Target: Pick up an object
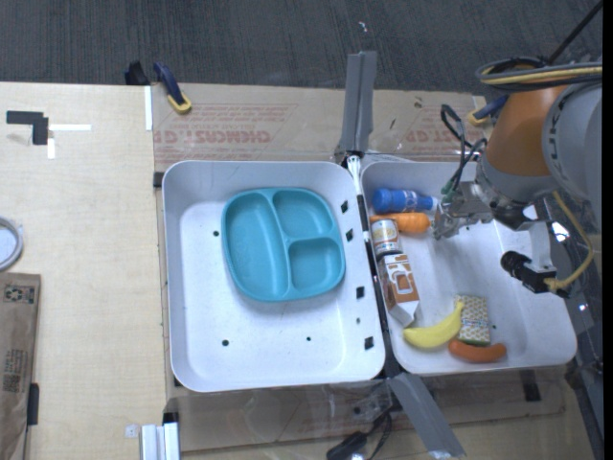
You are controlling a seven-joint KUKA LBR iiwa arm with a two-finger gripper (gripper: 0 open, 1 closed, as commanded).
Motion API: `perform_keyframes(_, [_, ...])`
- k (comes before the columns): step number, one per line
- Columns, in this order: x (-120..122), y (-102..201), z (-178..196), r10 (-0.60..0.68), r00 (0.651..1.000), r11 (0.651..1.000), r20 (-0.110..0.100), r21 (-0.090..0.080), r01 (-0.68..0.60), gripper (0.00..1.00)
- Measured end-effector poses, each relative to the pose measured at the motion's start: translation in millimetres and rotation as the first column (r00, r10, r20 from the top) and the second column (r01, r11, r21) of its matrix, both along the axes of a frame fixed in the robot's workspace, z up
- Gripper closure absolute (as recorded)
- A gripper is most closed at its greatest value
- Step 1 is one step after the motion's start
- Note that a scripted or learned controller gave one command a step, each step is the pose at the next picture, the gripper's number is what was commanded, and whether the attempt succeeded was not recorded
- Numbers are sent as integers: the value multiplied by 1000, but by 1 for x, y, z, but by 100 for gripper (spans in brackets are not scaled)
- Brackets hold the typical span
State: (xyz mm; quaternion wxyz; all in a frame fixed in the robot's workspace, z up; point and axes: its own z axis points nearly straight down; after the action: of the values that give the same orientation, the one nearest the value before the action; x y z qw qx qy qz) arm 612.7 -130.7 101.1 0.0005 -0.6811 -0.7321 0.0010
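The right bin point(536, 300) holds a blue bottle point(400, 199), an orange carrot point(412, 223), a small can point(384, 238), a brown-and-white carton point(399, 282), a yellow banana point(436, 331), a sponge-like block point(474, 320) and a red-orange sausage point(477, 352). My gripper point(448, 220) hangs low in the upper part of this bin, just right of the carrot and the blue bottle. Nothing is visibly between its fingers.
The left bin point(192, 333) holds a teal divided plate point(284, 243). A grey post point(359, 103) rises behind the divider between the bins. A blue-and-yellow clamp point(170, 88) sits at the back left, and tape and a brown bag lie at the left edge.
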Motion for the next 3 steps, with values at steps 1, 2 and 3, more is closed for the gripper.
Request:
perform_keyframes(1, [0, 0, 0, 0, 1000, 1000, 0, 0, 0, 0])
perform_keyframes(2, [43, 8, -12, -75, 997, 997, -10, 0, 75, 0])
perform_keyframes(3, [43, 8, -3, -73, 997, 997, -11, -2, 73, 100])
